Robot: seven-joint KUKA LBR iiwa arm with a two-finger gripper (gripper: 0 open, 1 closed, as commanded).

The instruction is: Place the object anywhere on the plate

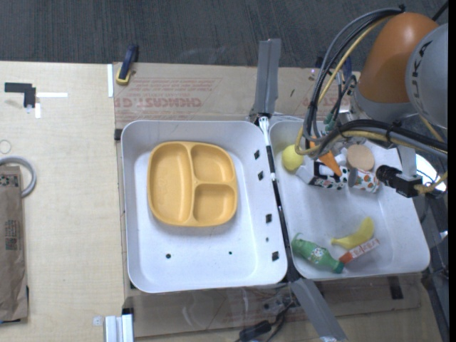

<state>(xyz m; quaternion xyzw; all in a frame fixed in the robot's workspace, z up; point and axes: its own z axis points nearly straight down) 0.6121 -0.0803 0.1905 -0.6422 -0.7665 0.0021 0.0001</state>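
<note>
**Desk:** What are you seeing on the camera view?

**Me:** I'm hovering the gripper (335,164) over the right bin (399,255), at its twelve o'clock side. I can't tell how its fingers stand. I'm eyeing the yellow ball (291,158) at its nine o'clock: light, smooth, likely to roll, so I'd pinch across its middle. The plate (192,184) is sitting in the left bin (142,262).

**Desk:** Any writing?

**Me:** Red print on the cardboard (171,91), upside down, unreadable.

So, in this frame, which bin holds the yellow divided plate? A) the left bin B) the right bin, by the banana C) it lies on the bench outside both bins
A: the yellow plate lies in the left bin, while the banana sits in the right bin.
</note>
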